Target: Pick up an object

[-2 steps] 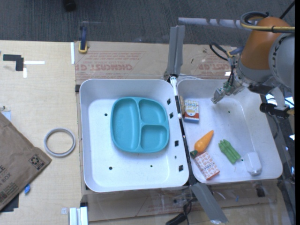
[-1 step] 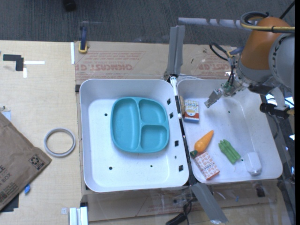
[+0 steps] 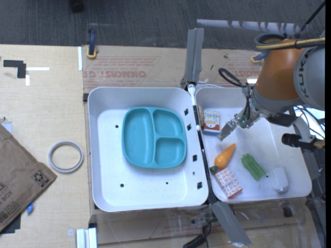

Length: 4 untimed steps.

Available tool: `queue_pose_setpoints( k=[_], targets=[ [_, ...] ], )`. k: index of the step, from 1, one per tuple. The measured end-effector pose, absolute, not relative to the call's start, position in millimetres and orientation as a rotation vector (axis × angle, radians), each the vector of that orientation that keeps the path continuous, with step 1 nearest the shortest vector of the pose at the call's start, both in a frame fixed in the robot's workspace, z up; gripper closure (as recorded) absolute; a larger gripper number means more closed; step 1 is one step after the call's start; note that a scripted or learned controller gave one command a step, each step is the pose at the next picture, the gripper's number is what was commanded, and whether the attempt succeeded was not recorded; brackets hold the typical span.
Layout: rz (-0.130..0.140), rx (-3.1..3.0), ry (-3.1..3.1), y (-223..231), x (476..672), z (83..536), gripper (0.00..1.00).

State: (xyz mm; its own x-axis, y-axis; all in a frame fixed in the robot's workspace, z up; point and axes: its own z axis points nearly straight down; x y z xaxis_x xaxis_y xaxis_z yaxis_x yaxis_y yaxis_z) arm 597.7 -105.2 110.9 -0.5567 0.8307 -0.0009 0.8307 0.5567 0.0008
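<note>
The end effector (image 3: 227,131) hangs low over the right bin (image 3: 289,190), near its left wall, between the small carton (image 3: 211,121) at the back and the carrot (image 3: 224,156) in front. Whether it is open or closed I cannot tell from this slanted view, and nothing shows held in it.

The pickable things lie in the right bin: carrot, carton, a red packet (image 3: 228,183) at the front, green beans (image 3: 253,166) mid-bin, and a pale object (image 3: 280,179) toward the right. The left bin (image 3: 103,154) holds a teal tray (image 3: 154,137).

Risks, as I judge them: the carrot is round and may roll or squirt out; the carton sits tight against the divider wall, so a descent there could strike the rim. The carrot and packet lie close together, inviting a nudge. Open room lies in the bin's back right.
</note>
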Motion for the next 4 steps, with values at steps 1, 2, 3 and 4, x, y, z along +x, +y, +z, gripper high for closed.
queue_pose_setpoints(
  k=[1,2,3,4],
  targets=[
    [0.000,1.596,2.702,-108.6,659.5,231.0,0.00],
    [-0.001,1.630,2.687,-113.8,550.3,98.9,0.00],
    [0.001,0.925,3.004,-107.3,477.5,91.5,0.00],
    [0.001,0.924,3.004,-107.1,477.6,91.5,0.00]
  ],
)
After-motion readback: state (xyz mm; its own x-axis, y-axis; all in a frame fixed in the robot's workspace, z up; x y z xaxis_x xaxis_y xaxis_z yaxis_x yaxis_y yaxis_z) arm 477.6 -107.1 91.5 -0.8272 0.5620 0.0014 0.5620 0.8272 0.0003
